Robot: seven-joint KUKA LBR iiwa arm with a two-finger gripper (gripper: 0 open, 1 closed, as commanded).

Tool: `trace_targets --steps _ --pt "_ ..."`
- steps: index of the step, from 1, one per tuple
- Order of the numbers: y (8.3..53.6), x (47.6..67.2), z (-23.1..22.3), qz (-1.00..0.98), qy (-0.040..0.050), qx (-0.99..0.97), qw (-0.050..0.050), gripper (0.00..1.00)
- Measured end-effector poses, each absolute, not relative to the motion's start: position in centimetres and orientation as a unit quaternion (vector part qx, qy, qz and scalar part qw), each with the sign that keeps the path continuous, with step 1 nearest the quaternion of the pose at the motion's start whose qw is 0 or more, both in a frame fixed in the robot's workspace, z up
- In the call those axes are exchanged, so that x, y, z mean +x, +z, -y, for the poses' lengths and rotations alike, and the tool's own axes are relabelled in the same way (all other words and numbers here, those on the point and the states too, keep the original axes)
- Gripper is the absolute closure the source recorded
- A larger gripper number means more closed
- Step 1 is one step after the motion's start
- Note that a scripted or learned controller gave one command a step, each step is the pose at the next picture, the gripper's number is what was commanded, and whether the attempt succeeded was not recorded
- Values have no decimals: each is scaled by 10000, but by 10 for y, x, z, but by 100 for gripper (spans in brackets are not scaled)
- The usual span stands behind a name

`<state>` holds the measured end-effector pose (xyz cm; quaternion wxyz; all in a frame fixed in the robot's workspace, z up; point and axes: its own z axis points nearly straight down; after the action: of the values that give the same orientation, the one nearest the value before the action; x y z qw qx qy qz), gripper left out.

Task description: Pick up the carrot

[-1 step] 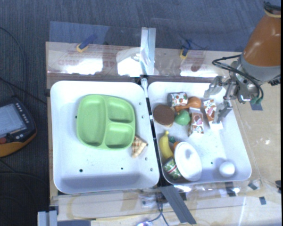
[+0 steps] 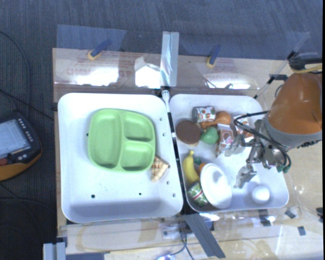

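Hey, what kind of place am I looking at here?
Probably a robotics lab bench: a robot arm over two white bins, toy food like a banana, and a teach pendant on the carpet.

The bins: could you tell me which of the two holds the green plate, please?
The left bin holds the green plate, with a waffle piece beside it. The right bin holds the mixed food items, and the gripper is there.
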<state>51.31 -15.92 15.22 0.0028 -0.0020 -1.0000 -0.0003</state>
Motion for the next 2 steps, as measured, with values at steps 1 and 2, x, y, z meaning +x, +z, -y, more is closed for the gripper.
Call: trace_targets --steps 1,2 --pt "186 593 71 9999 -12 -96 -30 0" --pt "92 579 146 9996 17 -269 -89 0"
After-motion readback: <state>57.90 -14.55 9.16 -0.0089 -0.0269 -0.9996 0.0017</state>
